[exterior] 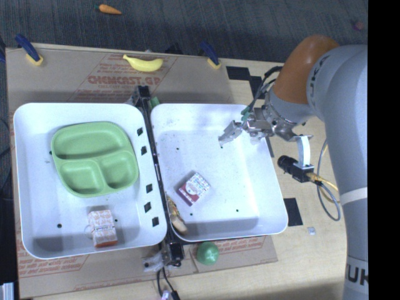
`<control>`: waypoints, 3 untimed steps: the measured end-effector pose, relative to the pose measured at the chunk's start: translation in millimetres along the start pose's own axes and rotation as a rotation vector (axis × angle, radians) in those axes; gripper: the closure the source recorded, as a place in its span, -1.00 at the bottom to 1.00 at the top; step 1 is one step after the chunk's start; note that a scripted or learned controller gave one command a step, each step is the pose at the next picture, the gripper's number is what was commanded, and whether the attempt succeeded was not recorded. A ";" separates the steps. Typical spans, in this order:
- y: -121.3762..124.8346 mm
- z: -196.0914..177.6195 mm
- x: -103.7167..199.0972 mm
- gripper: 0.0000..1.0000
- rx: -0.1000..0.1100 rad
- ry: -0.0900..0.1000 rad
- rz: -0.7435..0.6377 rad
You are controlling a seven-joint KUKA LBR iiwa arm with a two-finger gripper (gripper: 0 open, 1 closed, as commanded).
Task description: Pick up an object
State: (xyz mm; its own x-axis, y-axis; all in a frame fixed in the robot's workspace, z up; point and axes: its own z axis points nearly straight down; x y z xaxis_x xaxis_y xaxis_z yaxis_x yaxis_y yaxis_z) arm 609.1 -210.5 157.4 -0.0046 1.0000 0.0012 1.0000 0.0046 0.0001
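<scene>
My gripper hangs over the upper right part of the right bin, its fingers pointing left and down with nothing between them. A small red and white box lies on the right bin's floor, well below and left of the gripper. A tan item rests against that bin's lower left wall. In the left bin sit a green divided tray and a small red and white packet.
A yellow banana lies on the cardboard behind the bins. A green ball sits on the bench in front of the right bin. Blue clamps grip the cardboard's back edge. An orange item lies on the floor beyond.
</scene>
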 end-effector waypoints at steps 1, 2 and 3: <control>-69.6 -22.4 14.2 -1.00 0.003 -0.001 0.000; 38.2 29.2 0.3 -1.00 0.003 0.001 0.000; -13.7 29.9 -0.3 -1.00 0.003 -0.001 -0.001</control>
State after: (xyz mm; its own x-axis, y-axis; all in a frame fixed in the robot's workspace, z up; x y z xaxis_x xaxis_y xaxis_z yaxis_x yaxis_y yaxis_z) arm 595.4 -210.9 127.5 -0.0059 1.0000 -0.0001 1.0000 0.0059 -0.0033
